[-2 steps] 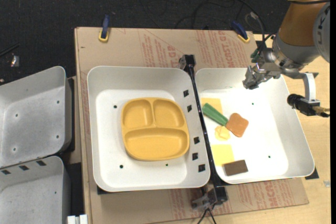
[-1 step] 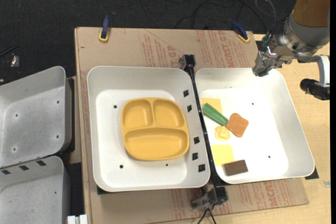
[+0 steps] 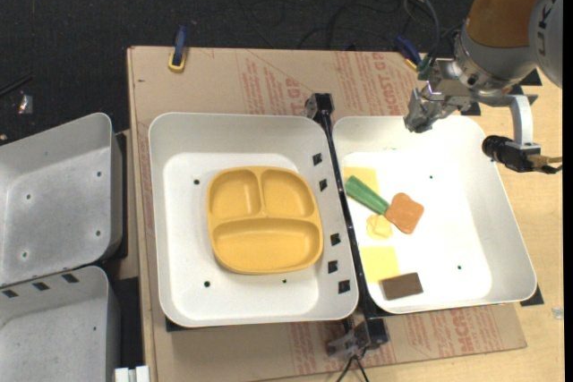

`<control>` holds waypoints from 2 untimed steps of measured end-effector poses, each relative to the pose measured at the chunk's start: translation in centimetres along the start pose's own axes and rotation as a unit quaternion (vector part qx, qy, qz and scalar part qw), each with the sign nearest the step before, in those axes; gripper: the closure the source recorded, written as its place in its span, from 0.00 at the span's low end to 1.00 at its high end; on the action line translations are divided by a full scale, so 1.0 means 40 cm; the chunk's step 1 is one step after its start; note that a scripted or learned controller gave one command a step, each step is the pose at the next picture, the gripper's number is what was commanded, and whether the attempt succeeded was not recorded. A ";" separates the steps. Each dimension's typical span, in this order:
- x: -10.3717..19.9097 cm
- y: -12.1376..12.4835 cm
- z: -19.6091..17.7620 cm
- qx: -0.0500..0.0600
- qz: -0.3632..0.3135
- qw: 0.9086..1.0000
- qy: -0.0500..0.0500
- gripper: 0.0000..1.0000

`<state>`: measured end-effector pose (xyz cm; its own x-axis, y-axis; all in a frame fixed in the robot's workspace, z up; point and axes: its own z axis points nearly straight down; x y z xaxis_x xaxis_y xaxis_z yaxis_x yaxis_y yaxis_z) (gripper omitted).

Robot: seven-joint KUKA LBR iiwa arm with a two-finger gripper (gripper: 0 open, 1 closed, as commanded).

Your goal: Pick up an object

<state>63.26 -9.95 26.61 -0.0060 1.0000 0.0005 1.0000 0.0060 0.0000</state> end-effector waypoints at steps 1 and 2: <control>0.141 -0.023 -0.007 0.000 -0.001 1.000 0.000 1.00; 0.286 -0.062 0.018 0.002 -0.001 1.000 0.001 1.00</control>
<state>60.70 1.47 25.89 -0.0082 1.0000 0.0019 1.0000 0.0082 -0.0031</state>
